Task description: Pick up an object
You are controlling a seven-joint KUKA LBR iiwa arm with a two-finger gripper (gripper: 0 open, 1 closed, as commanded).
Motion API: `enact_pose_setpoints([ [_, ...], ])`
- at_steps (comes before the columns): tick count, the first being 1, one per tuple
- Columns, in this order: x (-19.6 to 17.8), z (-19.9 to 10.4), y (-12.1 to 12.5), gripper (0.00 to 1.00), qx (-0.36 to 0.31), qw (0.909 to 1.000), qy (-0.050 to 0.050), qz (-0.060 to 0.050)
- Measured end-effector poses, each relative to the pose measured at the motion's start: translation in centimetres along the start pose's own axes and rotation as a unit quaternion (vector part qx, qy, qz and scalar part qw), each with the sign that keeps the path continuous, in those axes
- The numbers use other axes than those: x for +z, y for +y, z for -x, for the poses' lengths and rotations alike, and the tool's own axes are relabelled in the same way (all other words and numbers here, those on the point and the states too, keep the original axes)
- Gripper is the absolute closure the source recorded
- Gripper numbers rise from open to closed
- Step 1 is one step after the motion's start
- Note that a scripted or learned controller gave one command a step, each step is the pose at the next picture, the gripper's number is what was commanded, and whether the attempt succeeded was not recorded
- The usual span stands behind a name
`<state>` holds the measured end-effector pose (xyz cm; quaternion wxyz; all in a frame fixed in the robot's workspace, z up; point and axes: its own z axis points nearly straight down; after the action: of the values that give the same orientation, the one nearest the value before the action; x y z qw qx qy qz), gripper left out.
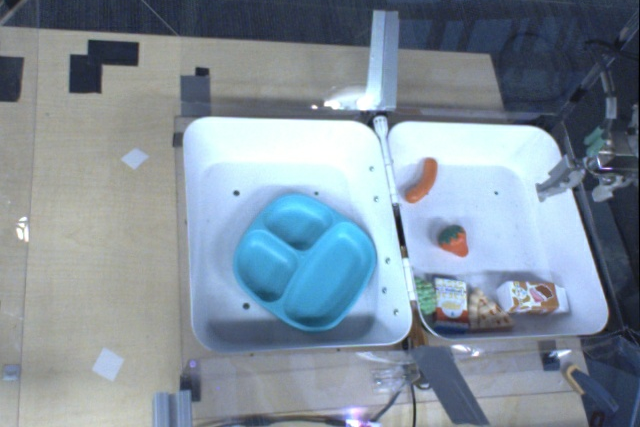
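Though partly cut off at the right bin's (pixel 520 140) rim, the hand's (pixel 560 180) state is unclear.

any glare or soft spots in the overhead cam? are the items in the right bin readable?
Camera view: bright glare at the top of the divider between the bins, and white bin walls nearly blown out. The blue divided plate is sharp. Carrot and strawberry are clear in shape; the packages are too small to read. The gripper at the right edge is blurry and dim.
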<state>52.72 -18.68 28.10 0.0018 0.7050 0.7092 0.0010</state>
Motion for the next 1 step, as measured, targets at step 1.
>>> enact_pose_setpoints([
  [1,11.87,-1.13,4.25,0.0,0.176,0.9844,0.0,-0.001],
])
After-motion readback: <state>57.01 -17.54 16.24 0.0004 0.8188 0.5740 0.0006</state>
